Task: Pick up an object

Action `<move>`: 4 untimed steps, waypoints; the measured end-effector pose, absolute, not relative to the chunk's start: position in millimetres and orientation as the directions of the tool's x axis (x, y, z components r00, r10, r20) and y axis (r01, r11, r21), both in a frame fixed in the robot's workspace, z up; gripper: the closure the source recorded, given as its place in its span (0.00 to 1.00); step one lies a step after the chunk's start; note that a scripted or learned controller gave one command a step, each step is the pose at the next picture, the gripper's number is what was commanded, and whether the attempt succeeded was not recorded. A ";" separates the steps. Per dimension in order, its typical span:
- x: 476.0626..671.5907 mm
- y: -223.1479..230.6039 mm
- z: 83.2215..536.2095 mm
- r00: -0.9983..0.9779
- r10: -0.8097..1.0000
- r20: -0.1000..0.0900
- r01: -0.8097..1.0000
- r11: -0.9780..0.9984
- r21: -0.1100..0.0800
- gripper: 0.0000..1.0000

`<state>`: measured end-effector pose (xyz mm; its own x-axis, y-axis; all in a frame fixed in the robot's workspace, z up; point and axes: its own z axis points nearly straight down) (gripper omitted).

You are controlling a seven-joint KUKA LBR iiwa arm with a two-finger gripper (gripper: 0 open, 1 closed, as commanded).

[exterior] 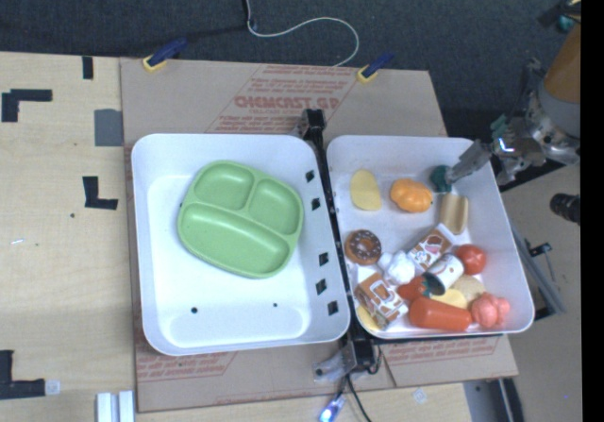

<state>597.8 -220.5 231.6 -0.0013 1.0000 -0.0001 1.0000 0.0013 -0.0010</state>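
Note:
The right bin (491, 186) holds a pile of toy food. A pale yellow piece (365, 190) and an orange fruit (411, 194) lie at its far side. A tan block (453, 212), a chocolate donut (363, 246) and a red tomato (471, 260) lie nearer the middle. A red sausage (439, 316) and a pink piece (491, 310) rest along the near edge. My gripper (445, 176) reaches in slantwise from the right, low over the bin's far right part. Its tip is just right of the orange fruit and above the tan block. Nothing is visibly held.
A green divided plate (242, 217) lies in the left bin (160, 316). The bins meet at a black-clipped divider (326, 222). Both stand on a cardboard sheet (274, 99). A thin cable (302, 28) loops over the dark floor behind.

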 end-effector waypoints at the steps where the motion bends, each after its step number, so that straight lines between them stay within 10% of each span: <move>1: 500.3 -165.0 353.5 -0.004 1.000 0.000 1.000 0.004 0.010 0.00; 2: 484.4 -69.3 397.5 -0.012 1.000 0.003 1.000 0.012 0.004 0.00; 3: 484.3 -74.2 404.5 -0.004 1.000 0.000 1.000 0.004 -0.001 1.00; 4: 484.2 -13.3 540.9 -0.009 1.000 0.001 1.000 0.009 0.016 1.00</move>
